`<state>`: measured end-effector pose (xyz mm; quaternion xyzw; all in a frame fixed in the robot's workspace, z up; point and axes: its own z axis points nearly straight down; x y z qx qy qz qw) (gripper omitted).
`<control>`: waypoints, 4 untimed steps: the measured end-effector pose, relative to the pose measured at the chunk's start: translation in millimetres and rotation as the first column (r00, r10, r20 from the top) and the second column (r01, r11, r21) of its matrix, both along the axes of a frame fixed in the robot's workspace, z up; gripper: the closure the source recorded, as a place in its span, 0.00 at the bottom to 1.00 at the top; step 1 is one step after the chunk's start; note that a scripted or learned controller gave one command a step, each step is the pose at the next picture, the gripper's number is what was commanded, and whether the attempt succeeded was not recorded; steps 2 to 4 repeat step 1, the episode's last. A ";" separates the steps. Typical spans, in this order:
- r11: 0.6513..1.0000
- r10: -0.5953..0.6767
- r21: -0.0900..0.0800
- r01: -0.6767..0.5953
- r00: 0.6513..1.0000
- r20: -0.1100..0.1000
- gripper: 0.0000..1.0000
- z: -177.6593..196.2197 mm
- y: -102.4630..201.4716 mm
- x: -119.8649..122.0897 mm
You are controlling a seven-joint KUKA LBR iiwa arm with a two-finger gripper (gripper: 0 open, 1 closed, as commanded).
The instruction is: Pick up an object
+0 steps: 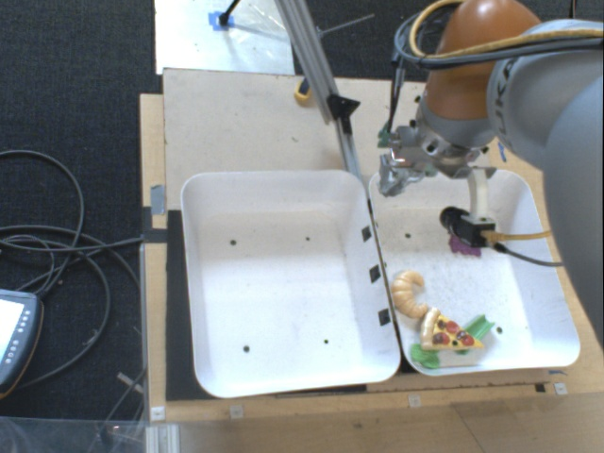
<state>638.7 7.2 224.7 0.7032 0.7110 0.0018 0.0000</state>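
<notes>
Dark carpet surrounds a pale bench (236,121) in the camera view, with loose cables (66,253) and a handheld screen unit (11,333) at the left edge of the frame. A grey metal pole (307,41) runs diagonally from the top of the frame down to the seam between the two bins. The left bin (283,281) occupies the centre of the frame and the right bin (528,291) lies just beside it. The arm (557,92) enters from the upper right. Its gripper (394,176) hangs over the upper left corner of the right bin, near the seam; whether the claw is wide or narrow cannot be told from this angle. A purple object (463,245) lies in the upper middle of the right bin, partly covered. A croissant (409,293) lies at the lower left of that bin, touching a pizza slice (450,332) just below it, which rests on a green piece (479,327). All three lie well apart from the gripper.
</notes>
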 end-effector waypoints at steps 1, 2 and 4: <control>1.000 0.000 0.000 0.000 1.000 0.000 1.00 -4.4 60.5 4.9; 1.000 0.000 0.000 0.000 1.000 0.000 1.00 -4.4 60.5 4.9; 1.000 0.000 0.000 0.000 1.000 0.000 1.00 -4.4 60.5 4.9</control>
